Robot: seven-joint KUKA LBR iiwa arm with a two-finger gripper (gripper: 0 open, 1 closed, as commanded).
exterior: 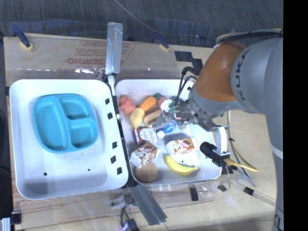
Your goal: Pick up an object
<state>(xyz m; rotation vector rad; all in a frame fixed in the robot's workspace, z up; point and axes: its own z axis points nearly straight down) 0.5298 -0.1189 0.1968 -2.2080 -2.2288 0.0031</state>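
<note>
The toy food items, the things to pick from, are lying heaped in the right bin (pixel 126 88). Taking that right bin as the landmark: to its left, the left bin (pixel 19 143) is touching it wall to wall and holding a blue divided plate (pixel 66 121). In the right bin's upper left part a pink toy (pixel 126 104), a yellow toy (pixel 137 117) and an orange carrot (pixel 148 101) are lying close together. Along its near wall a brown round toy (pixel 146 173), a small carton (pixel 145 154) and a banana (pixel 180 166) are resting, with a white packet (pixel 181 146) just above the banana. The end effector (pixel 172 110) is hanging over the bin's middle among the items; whether it is open or closed cannot be told.
</note>
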